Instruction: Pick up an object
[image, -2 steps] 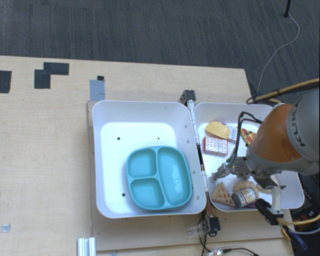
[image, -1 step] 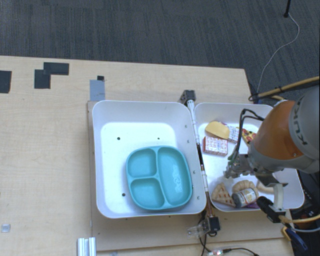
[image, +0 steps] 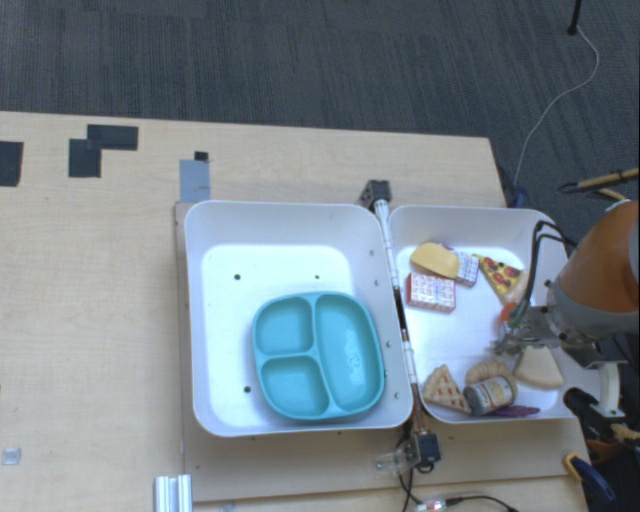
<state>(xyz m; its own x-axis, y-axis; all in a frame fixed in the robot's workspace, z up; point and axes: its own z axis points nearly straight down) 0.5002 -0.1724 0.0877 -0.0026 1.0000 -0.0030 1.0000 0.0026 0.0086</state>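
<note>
My gripper (image: 513, 338) hangs low over the right side of the right bin (image: 460, 222), below the grey arm's orange band (image: 605, 268). It sits just above a tan bread slice (image: 541, 371) and a small can (image: 490, 395) lying on its side. A pizza slice (image: 499, 274) lies just behind it. Farther left are a yellow cheese wedge (image: 435, 259), a pink waffle (image: 432, 291) and a triangular sandwich (image: 444, 388). Nothing is visibly held.
The left bin (image: 220, 240) holds a teal divided plate (image: 318, 355). A raised rim (image: 392, 290) separates the two bins. A purple item (image: 518, 410) lies by the right bin's front wall. Cables trail off the bench at the front and right.
</note>
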